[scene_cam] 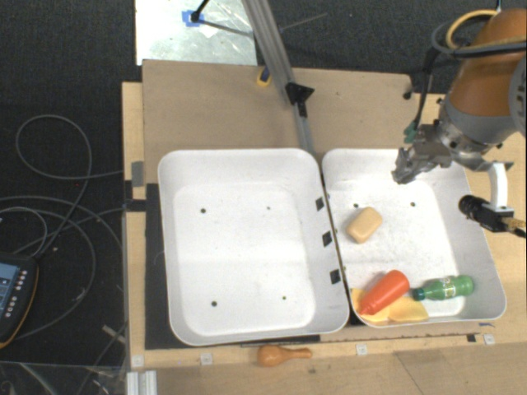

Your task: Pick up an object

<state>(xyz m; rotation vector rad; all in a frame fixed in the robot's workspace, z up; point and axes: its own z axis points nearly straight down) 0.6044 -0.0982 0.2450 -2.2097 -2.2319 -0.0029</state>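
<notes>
Two white bins sit side by side on the worktop [214, 105]. The right bin [428, 196] holds four things: a tan block [364, 224] near its centre, and at six o'clock an orange carrot [384, 291] lying on a yellow piece [405, 311], half hidden, with a green bottle [443, 287] just beside. The left bin [239, 245] lies at nine o'clock. The gripper [406, 171] hangs at the right bin's twelve o'clock rim, gripping nothing; its fingers are too small to read. One orange-brown toy [282, 354] lies on the worktop outside.

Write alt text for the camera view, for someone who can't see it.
A robot gripper hovers over the right bin's far edge. That bin holds a tan block, an orange carrot, a yellow piece and a green bottle.
</notes>
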